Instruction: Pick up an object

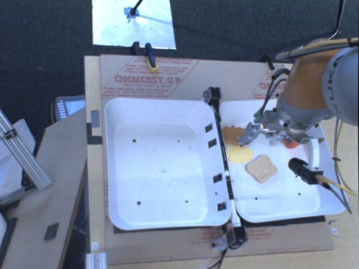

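Low in the right bin [280, 214], toward the lower right of the frame, a tan piece [262, 168] shaped like toast lies flat on the white floor. Just above it and touching its corner lies a flat yellow piece [240, 154]. Further up, near the wall shared with the left bin [162, 167], sits a brown piece [231, 133]. The hand [248, 134] hangs low over the brown piece's right end and the top of the yellow one, at the end of the arm [314, 91] that reaches in from the right. I cannot tell how far open the hand is, and I see nothing in its hold. A small red piece [290, 143] peeps out under the wrist, to the right. The desk [185, 72] runs on past both bins toward the top of the frame.

As I judge it, the approach is done: the hand is down among the pieces, nearest the brown one. The grasp and the lift are left, since every piece lies in the bin.
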Controlling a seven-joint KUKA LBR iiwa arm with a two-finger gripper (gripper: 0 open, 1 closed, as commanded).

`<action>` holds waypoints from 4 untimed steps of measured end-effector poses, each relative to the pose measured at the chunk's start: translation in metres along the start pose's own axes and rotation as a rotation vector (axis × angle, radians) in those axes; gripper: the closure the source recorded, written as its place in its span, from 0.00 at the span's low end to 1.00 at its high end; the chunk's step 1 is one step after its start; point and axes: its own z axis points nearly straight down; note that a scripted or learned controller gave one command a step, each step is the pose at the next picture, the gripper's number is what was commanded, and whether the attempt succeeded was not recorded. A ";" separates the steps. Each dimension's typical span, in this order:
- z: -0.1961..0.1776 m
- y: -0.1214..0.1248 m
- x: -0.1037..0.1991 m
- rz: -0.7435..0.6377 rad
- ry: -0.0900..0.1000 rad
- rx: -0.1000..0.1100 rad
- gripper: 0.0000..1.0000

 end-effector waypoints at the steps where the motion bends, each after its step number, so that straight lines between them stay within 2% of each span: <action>1: -0.001 0.037 0.065 -0.012 0.000 -0.009 0.00; 2: -0.012 0.036 0.061 -0.007 0.000 -0.008 1.00; 3: -0.104 -0.043 -0.011 0.005 -0.003 -0.013 1.00; 4: -0.098 -0.035 0.068 -0.013 0.002 -0.007 1.00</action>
